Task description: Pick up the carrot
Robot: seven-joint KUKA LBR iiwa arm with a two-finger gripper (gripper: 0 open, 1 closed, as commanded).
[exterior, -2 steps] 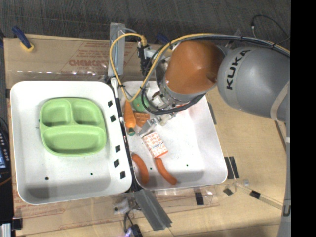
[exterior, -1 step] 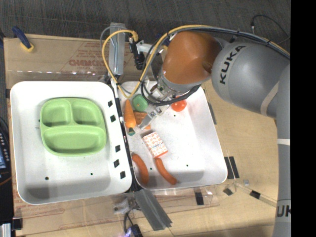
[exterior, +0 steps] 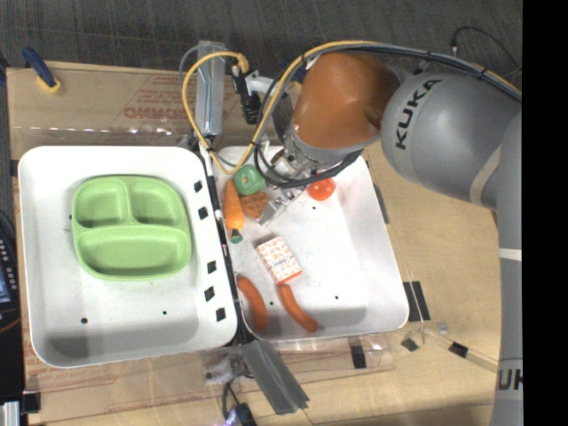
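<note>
Cardboard-topped bench, two white bins: left bin (exterior: 35,238) carries a green divided plate (exterior: 131,224). Carrot (exterior: 232,207) lies against the right bin's (exterior: 377,264) left wall — awkward for access. Gripper (exterior: 282,192) hangs just beside it under the orange band, likely lining up; whether it's spread or closed can't be made out.

Bench (exterior: 461,264) is tan, two white bins side by side on it: left bin (exterior: 44,238) toward the bench's left edge, right bin (exterior: 373,264) beside it, rims touching at the middle. Blue clip (exterior: 40,67) at the bench's far left corner; black brackets (exterior: 415,302) near the front right.
</note>
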